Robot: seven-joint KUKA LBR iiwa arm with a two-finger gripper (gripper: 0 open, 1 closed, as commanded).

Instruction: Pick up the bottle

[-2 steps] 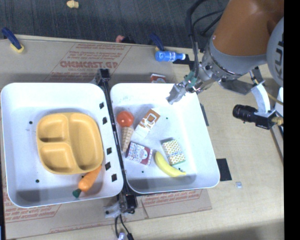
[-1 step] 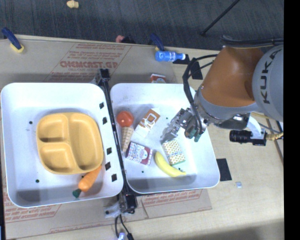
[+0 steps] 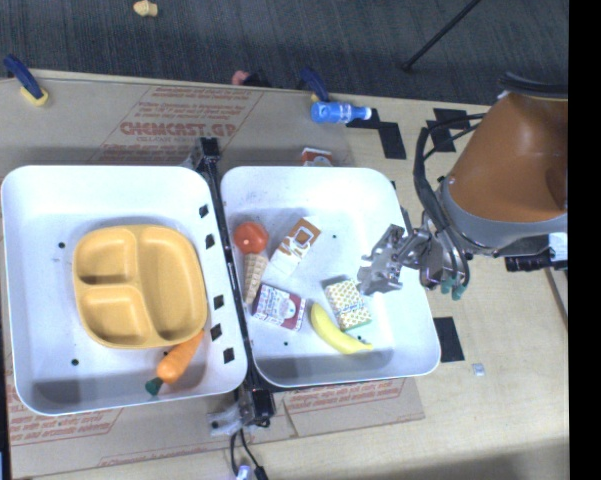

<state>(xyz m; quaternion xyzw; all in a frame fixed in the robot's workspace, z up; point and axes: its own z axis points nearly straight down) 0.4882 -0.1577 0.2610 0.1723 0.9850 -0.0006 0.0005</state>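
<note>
At right-centre of frame, gripper (image 3: pixel 378 268) is seen over right bin (image 3: pixel 405 218), nothing held; finger state cannot be told. Bottle (image 3: pixel 338 113) is seen outside bins, upper centre, on bench. Pick not yet begun.

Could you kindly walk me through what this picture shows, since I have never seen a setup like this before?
This is a single camera fixed above a bench, looking down at a slant. The large grey and orange shape on the right is a robot arm; its small metal end effector hovers over the right white bin. That bin holds a yellow banana, a red tomato, an ice cream cone and small cartons. The left white bin holds a yellow divided plate and an orange carrot. A small blue bottle lies on the bench beyond the bins. I see nothing held.
</note>
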